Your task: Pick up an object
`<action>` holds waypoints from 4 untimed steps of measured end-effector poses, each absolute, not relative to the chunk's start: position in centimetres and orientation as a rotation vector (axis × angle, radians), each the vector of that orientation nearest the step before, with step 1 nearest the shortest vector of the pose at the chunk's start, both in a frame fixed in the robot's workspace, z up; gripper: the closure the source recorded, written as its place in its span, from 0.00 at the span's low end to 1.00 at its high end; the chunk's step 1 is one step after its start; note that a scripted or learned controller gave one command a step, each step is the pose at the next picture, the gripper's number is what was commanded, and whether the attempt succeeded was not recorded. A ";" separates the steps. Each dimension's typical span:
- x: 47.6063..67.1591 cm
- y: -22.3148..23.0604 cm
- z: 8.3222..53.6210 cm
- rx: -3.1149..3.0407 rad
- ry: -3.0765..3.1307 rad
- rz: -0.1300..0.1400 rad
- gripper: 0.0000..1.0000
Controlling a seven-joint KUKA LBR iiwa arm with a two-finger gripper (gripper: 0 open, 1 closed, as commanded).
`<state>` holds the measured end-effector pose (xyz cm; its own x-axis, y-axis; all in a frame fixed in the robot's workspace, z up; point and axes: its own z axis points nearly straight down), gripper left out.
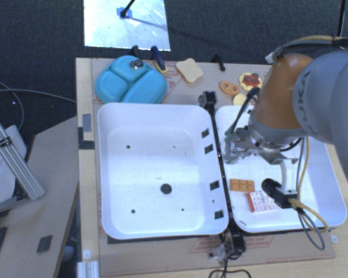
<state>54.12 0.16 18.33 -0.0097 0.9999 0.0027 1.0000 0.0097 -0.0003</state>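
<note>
At the left of the frame I see the left bin (113,155), which holds one small dark disc (166,188) near its lower middle and otherwise gives open floor. Behind it, at the upper left, a blue compartment tray (130,81) rests on the bench, with a toast-shaped piece (189,70) just to its right.

At the centre, a black divider strip (218,167) runs between the two bins. I treat it as a raised edge that any crossing move must clear.

In the right bin (327,204), two candidate objects lie in the lower part: a brown waffle-like tile (242,185) and, just beside it to the lower right, a red-and-white block (261,201). They lie close together, and I cannot tell whether they touch.

The gripper (235,149) is low over the right bin, just right of the divider and above the tile in the frame. I cannot tell its opening from this angle, and I see nothing held in it.

My judgement: the approach step is in hand; no pick is made yet. The next move calls for a short shift toward the lower frame to centre over the tile, then a descent. Room is tight on the left because of the bin wall and divider. The arm (313,91) and its yellow cable (307,210) crowd the right side.
</note>
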 end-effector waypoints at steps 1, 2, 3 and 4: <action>48.4 3.4 18.4 -2.211 -2.227 0.001 1.00; 48.8 3.2 19.5 -2.216 -2.230 -0.005 1.00; 48.9 3.2 20.5 -2.213 -2.235 -0.009 1.00; 48.8 4.8 30.4 -2.218 -2.234 -0.013 1.00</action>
<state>48.78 4.77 30.38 -0.0073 1.0000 0.0014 0.9999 0.0073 0.0105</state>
